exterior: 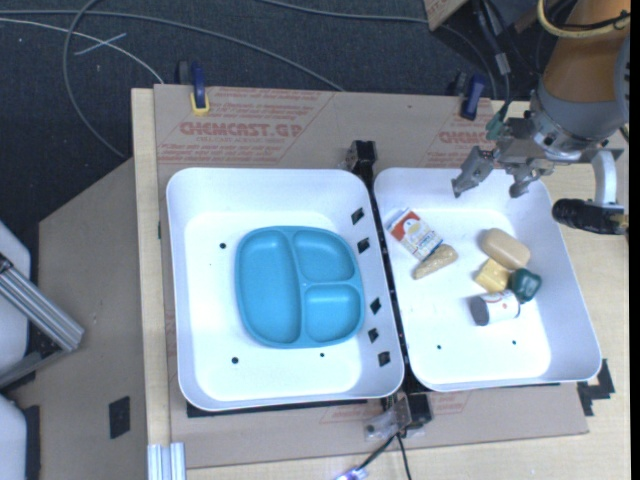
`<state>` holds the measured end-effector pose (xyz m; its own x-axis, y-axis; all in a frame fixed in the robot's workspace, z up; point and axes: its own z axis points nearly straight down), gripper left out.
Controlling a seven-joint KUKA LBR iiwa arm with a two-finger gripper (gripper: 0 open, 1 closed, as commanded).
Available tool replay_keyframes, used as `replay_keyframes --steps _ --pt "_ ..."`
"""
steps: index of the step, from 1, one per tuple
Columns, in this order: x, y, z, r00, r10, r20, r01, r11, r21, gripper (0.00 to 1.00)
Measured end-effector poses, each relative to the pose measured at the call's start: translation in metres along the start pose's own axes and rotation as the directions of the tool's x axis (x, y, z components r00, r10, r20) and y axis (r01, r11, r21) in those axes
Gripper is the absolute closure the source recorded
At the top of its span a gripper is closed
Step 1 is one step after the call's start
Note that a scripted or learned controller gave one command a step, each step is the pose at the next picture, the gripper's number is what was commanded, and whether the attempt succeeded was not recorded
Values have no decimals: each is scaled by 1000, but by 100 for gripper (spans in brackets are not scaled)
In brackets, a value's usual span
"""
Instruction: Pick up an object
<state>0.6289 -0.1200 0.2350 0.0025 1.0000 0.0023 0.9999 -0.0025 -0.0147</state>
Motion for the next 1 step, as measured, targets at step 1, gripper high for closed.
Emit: replay_keyframes --steps 1 --pt "0 2 -8 1000 -3 2 3 1000 -14 0"
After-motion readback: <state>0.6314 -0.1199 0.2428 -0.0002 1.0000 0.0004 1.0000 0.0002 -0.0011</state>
